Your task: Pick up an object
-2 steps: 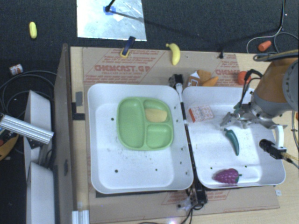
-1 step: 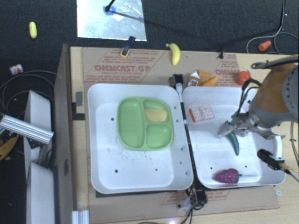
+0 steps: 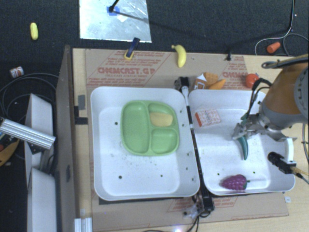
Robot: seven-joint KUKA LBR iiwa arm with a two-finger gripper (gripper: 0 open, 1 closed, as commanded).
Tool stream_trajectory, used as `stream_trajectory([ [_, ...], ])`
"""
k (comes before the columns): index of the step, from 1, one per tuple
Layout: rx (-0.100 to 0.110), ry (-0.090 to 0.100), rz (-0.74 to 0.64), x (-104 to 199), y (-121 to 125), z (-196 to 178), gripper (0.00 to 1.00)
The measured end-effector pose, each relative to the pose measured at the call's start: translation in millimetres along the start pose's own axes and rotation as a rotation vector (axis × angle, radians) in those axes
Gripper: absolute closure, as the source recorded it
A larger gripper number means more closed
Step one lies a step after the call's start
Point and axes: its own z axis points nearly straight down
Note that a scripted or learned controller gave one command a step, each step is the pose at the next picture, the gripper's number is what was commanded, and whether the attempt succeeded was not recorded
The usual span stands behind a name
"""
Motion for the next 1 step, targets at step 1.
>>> stream_trajectory([
  [1, -0.002, 0.000, -0.009, 52.8, 56.7, 10.2, 1.00],
])
